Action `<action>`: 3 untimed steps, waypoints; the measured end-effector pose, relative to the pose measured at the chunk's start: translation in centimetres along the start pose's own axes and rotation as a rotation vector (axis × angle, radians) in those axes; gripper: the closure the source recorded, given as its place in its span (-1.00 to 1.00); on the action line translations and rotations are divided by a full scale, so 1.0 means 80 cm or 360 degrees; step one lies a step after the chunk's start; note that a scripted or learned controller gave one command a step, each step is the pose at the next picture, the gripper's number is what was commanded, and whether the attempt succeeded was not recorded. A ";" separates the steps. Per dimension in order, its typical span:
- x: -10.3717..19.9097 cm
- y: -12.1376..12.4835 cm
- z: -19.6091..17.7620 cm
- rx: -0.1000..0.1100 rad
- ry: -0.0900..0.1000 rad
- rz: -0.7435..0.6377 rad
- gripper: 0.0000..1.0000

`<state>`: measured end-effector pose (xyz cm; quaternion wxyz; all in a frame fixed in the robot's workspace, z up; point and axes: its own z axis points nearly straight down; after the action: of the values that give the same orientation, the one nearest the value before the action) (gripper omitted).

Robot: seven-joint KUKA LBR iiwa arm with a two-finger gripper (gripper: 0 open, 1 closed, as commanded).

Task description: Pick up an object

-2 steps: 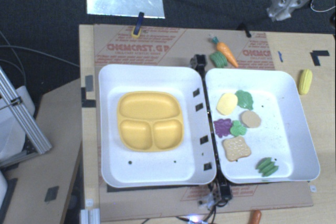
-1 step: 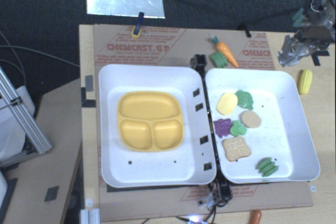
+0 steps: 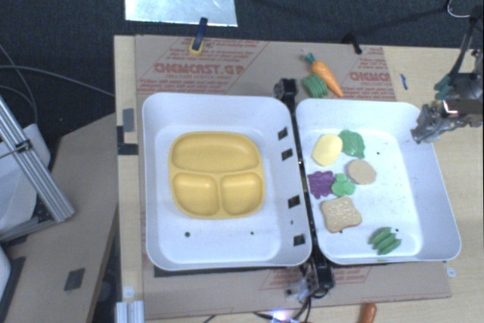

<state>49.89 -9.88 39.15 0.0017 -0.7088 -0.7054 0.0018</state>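
Two shallow white bins are sitting side by side on the bench, and the camera is looking down on both at a slant. Over in the left bin [image 3: 159,185], a yellow divided tray [image 3: 217,172] is lying flat near the middle, three compartments facing up. All the small pieces are gathering in the right bin [image 3: 435,193]: a pale yellow toy piece [image 3: 327,150] is lying just beside a green leafy piece [image 3: 352,142], and a round tan piece [image 3: 361,172] is sitting just near of those two. A purple grape bunch [image 3: 321,182] is resting close to the bin's left wall, touching a small green piece [image 3: 342,185]. A toy bread slice [image 3: 341,214] is lying nearer still, and a green pea pod [image 3: 385,240] is waiting by itself toward the near right corner. Beyond the bins, a toy carrot [image 3: 326,73] is resting on the cardboard at the far edge.

Now the arm: it is reaching in from the right, and the gripper [image 3: 425,130] is hovering at the far right corner of the right bin, over its rim, well apart from every toy piece. From this angle I cannot tell how its fingers are set, and nothing is showing between them.
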 end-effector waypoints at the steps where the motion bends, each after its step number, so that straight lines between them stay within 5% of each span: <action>1: 0.089 -0.016 0.056 -0.0005 0.0003 -0.0022 1.00; 2: 0.174 -0.015 -0.057 -0.0027 0.0005 -0.0028 1.00; 3: 0.183 -0.016 0.038 -0.0001 0.0000 -0.0011 1.00</action>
<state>48.64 4.80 36.10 0.0013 -0.7064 -0.7078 0.0016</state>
